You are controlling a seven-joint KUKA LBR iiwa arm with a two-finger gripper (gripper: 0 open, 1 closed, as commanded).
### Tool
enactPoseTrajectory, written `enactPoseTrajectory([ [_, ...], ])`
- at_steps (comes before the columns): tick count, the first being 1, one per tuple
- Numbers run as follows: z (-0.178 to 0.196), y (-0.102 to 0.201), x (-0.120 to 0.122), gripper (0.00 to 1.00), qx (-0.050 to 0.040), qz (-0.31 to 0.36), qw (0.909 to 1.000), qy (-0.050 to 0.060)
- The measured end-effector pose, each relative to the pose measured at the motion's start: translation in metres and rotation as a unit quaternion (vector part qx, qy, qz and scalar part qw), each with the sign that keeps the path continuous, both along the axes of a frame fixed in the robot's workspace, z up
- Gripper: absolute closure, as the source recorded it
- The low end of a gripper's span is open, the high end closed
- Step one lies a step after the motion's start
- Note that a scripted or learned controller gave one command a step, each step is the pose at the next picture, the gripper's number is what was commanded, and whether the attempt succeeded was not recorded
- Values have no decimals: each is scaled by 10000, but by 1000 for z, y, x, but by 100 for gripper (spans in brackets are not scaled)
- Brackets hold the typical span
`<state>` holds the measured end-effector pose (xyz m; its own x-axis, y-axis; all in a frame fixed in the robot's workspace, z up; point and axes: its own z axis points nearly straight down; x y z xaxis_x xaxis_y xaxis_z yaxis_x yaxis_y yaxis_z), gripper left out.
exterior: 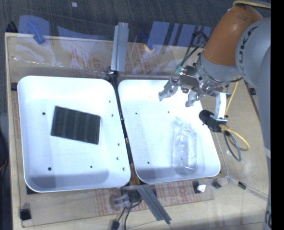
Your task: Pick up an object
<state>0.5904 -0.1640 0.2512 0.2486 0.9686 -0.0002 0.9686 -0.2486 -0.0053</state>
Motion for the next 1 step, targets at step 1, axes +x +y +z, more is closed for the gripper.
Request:
enactPoseTrajectory([
  [1,35,-34,-24,0,-12,1340,9910,-31],
])
